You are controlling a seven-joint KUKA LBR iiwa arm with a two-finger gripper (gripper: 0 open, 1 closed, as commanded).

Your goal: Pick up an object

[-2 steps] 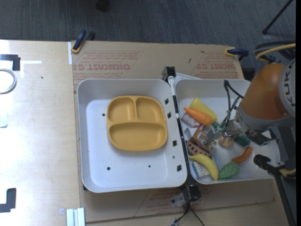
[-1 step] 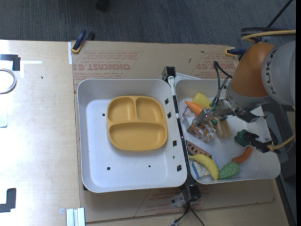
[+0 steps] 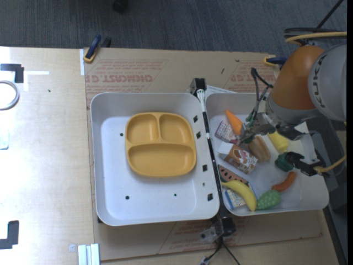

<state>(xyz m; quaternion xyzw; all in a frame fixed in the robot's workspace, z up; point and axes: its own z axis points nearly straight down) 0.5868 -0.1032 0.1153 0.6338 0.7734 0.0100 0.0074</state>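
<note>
My gripper (image 3: 247, 135) reaches down into the right bin (image 3: 309, 203) from the right, under the orange band of the arm (image 3: 297, 79). Its tip is low among the toy foods, between an orange carrot (image 3: 234, 121), a small brown box (image 3: 241, 158) and a tan bread roll (image 3: 260, 147). It hides part of what lies beneath it. I cannot make out anything held in it. A white-and-red packet (image 3: 223, 131) lies just left of the tip.
The right bin also holds a yellow lemon (image 3: 278, 141), a dark green piece (image 3: 288, 161), a red chili (image 3: 283, 182), green grapes (image 3: 268, 199), a banana (image 3: 243, 191) and a watermelon slice (image 3: 230, 175). A yellow divided plate (image 3: 160, 144) sits in the left bin (image 3: 110, 203).
</note>
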